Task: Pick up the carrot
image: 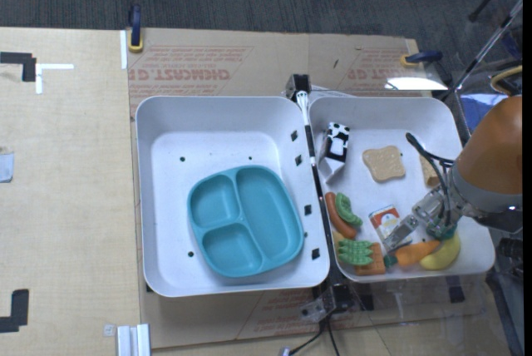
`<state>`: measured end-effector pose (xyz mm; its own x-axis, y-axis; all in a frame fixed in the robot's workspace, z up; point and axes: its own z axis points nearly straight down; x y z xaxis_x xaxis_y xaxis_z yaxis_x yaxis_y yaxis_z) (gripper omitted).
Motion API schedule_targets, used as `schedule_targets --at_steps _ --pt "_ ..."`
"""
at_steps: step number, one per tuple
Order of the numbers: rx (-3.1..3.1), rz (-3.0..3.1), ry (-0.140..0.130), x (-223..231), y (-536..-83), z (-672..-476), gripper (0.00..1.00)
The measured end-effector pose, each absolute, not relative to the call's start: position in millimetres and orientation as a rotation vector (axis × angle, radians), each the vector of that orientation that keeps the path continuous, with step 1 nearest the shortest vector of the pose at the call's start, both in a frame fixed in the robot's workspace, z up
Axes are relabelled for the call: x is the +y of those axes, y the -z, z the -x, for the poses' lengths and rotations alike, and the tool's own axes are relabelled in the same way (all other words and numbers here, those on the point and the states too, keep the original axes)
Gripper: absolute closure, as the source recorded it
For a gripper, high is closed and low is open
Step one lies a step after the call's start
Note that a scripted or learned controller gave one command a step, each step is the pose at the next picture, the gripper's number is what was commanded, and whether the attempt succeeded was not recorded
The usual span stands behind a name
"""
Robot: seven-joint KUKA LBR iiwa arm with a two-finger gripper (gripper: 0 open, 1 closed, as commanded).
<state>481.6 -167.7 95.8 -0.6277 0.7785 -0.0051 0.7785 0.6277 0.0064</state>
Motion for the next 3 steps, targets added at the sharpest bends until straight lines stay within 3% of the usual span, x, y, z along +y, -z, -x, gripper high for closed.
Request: schedule_targets --at_steps 1,2,3 --pt "2.772 -1.464 0.002 -159 -244 -510.2 0.00" --pt "3.021 -0.847 0.001 -191 -181 -485.9 0.00" --pt "3.089 -0.407 -0.004 -183 -102 -487.7 0.00"
